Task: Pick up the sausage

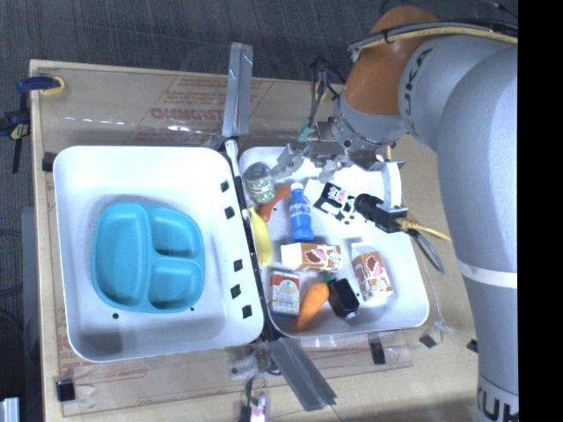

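hand (295,161): low over the right bin's (413,262) far-left corner, openness hard to tell | sausage (273,202): just beneath, beside the small can (259,183) and blue bottle (301,214)

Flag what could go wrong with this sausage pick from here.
1. The sausage lies wedged between the can and the blue bottle, so the hand may hit or grab a neighbour instead.
2. It sits near the bin wall, leaving little room to close around it.
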Tool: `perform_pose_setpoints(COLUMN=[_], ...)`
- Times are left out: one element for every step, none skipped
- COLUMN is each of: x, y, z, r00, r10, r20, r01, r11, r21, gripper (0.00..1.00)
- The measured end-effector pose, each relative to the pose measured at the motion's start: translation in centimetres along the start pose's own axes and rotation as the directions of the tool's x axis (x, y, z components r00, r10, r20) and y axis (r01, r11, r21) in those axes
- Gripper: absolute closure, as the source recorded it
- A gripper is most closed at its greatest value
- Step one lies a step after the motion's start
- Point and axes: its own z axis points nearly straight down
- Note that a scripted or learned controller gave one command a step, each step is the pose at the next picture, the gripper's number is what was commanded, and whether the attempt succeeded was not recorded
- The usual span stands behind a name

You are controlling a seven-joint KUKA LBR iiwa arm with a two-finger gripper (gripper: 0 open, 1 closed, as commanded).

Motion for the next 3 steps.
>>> perform_pose_setpoints(x=[-3.0, -1.3, -1.1], y=[3.8, 2.4, -1.8], z=[8.3, 9.0, 11.8], r00=[0.999, 0.999, 0.976], r10=[-0.039, -0.048, -0.218], r20=[0.006, 0.01, 0.01], r01=[0.039, 0.049, 0.218], r11=[0.998, 0.997, 0.976], r21=[-0.038, -0.057, -0.012], gripper=[0.0, 0.0, 0.0])
